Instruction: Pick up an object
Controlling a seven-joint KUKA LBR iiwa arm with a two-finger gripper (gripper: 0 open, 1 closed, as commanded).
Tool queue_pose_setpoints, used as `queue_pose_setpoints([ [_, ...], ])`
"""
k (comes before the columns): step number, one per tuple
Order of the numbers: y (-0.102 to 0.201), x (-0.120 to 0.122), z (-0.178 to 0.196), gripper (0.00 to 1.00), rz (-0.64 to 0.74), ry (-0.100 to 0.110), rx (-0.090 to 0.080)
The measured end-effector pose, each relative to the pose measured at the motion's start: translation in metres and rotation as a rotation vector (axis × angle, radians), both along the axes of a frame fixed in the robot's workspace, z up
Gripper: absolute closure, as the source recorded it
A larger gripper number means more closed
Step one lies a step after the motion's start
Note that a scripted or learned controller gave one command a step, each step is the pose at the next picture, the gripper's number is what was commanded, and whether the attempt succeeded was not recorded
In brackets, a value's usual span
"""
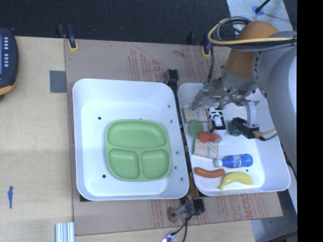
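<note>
The arm reaches in from the right and hangs over the far end of the right bin, above the small objects.

The gripper (217,96) sits low at the far left part of the right bin (275,173), just above a patterned packet (195,115) and a black-and-white item (217,119); whether its jaws are wide or narrow I cannot tell, since the wrist hides them. Nearer in the same bin lie a green piece (196,128), an orange-red piece (209,136), a second patterned packet (206,148), a blue bottle (235,161), a sausage (209,172) and a banana (235,179) at the near edge. A dark green object (236,127) lies to the right. The left bin (86,135) holds a green divided tray (137,149).
</note>
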State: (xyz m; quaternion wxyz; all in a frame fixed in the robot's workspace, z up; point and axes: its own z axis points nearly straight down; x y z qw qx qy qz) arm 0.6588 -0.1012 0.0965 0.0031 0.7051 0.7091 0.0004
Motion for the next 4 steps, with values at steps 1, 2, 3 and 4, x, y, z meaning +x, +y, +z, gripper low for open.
queue_pose_setpoints([
  [1, -0.003, 0.001, 0.013, 1.00, 0.003, -0.003, -0.005],
  [2, 0.051, -0.030, 0.096, 1.00, -0.001, 0.007, 0.004],
  [3, -0.009, -0.019, 0.108, 1.00, -0.004, 0.007, 0.003],
  [4, -0.009, -0.019, 0.108, 0.00, -0.003, 0.007, 0.003],
])
